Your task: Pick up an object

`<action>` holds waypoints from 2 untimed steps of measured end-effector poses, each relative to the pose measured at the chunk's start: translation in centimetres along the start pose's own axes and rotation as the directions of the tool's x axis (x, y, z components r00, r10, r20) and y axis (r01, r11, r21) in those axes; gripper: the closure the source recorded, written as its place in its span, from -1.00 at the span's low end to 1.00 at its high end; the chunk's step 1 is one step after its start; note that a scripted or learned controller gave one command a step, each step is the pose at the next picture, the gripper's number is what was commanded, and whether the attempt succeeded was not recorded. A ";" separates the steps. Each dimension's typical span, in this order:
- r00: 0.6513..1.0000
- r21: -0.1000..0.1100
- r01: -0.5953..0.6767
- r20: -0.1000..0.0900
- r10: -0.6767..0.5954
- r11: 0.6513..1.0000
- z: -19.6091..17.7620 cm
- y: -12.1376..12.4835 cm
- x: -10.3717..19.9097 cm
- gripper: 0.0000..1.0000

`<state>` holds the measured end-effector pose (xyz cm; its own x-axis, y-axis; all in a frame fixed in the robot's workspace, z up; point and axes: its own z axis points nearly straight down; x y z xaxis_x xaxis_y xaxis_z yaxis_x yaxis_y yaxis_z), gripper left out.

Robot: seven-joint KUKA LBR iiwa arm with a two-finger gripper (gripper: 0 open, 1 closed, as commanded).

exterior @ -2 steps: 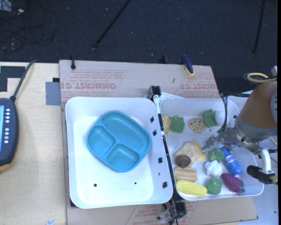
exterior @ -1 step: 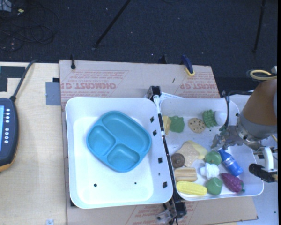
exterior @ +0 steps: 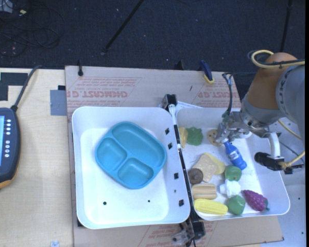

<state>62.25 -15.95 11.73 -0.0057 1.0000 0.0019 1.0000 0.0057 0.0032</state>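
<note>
A: What's the setting?

B: A pale wooden bench [exterior: 31, 199] under dark carpet at the top of the frame. Cardboard lies beneath two white bins. The left bin [exterior: 87, 133] holds a blue divided plate [exterior: 130, 154]; a tablet [exterior: 0, 143] sits at the far left.

A: And the arm?

B: It reaches in from the right, orange band upper right, gripper [exterior: 222, 134] low over the right bin [exterior: 280, 199], just beside a blue bottle [exterior: 235, 155]. Whether the claw is wide or narrow, I cannot tell. Toy foods, including corn [exterior: 211, 207] and grapes [exterior: 255, 199], lie lower in that bin.

The bench [exterior: 36, 153] bears cardboard [exterior: 144, 89] under two white bins [exterior: 87, 138].
</note>
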 end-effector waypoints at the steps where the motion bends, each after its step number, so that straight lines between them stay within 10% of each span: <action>1: 1.000 0.004 0.001 -0.003 -0.001 1.000 -7.3 -6.7 8.8 1.00; 2: 1.000 0.005 -0.003 0.001 0.003 1.000 -6.9 -1.5 11.2 1.00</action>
<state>60.63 -4.80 18.65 -0.0028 1.0000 0.0009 1.0000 0.0028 -0.0017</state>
